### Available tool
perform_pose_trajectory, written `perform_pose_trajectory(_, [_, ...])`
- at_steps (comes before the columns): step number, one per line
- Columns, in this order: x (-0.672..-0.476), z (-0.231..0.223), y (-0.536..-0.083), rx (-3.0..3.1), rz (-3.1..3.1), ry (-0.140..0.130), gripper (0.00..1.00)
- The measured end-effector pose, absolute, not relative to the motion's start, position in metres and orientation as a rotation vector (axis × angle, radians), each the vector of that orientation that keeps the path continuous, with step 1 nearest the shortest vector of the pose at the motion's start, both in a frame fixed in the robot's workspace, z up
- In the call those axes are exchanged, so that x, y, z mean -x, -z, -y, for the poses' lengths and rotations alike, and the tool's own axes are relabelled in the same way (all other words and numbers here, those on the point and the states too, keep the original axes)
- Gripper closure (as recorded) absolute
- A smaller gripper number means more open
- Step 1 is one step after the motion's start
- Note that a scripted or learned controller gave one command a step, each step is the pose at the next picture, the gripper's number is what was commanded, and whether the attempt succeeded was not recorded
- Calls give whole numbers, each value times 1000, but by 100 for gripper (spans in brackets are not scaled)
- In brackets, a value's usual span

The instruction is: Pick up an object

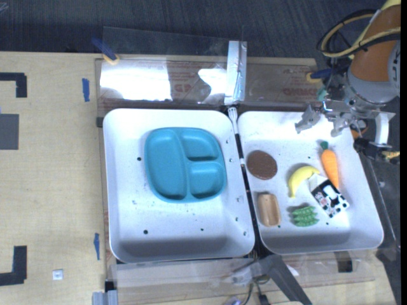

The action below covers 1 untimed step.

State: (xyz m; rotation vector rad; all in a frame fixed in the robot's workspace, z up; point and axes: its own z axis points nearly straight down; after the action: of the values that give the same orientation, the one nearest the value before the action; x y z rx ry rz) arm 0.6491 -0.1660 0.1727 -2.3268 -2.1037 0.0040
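Glossy white plastic bins [121, 234], matt wooden bench [44, 189]

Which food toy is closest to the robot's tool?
The orange carrot, at the right bin's far right, just below the tool. The banana, cookie and others lie farther away.

Pale wooden bench [44, 189] under it all, two shallow white bins side by side — left bin [121, 221] at nine o'clock, right bin [365, 234] at three o'clock, touching along their inner rims, black tape marks [19, 84] at far nine o'clock.
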Motion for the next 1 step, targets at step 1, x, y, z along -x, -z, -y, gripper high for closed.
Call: perform_pose_trajectory(1, [-615,193,-140,2024,2399,-2,0])
